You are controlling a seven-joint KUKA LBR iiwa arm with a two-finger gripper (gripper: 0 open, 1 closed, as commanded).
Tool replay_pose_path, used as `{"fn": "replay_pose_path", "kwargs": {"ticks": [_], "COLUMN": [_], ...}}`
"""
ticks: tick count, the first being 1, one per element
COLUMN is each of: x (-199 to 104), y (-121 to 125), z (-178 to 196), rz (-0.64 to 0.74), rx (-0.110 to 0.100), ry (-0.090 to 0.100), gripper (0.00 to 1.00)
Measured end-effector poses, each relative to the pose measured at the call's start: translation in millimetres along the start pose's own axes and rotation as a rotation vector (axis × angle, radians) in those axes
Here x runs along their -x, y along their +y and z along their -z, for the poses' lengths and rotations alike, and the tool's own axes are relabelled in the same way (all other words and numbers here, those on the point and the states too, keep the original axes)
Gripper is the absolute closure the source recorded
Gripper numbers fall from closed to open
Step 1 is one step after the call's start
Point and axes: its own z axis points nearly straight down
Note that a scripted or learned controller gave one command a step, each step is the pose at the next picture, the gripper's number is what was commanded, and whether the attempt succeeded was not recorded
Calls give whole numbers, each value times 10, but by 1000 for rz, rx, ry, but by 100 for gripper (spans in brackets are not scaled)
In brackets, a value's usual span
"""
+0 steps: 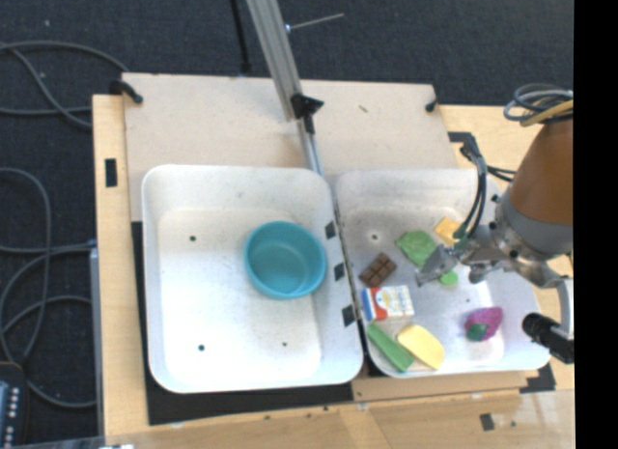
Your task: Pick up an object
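Your grey arm with the orange band (547, 179) comes in from the right and bends down over the right-hand shallow white bin (406, 184), its wrist low above the bin floor. The two-finger gripper (442, 266) points toward the middle of that bin, its dark tip just beside a flat light-green piece (416, 245) and touching or nearly touching a small round green object (448, 278); you cannot tell from this slant which. Whether the gripper is spread or pressed together you cannot tell either, and nothing is visibly caught in it. A small yellow piece (445, 229) lies just behind the gripper, partly hidden by the black cables. Nearer the bin's left wall you see a brown chocolate-like block (378, 269), and below it a small white carton with red and blue print (388, 302). At the front edge lie a long green bar (388, 348) and a pale yellow wedge (422, 345) side by side, touching. A purple lumpy object (482, 322) sits near the front right, under the arm's wrist. In the left-hand white bin (183, 186) a round blue bowl (284, 260) stands upright, well apart from the gripper.
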Motion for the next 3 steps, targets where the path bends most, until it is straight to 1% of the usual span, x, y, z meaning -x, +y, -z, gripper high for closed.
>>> {"fn": "replay_pose_path", "kwargs": {"ticks": [1,2,3], "x": [3,121,153], "y": [0,-10,5], "z": [0,-532,-958], "rz": [-2,-4,-4], "rx": [1,-6,-6], "ry": [0,-2,-2], "gripper": [0,0,0]}}
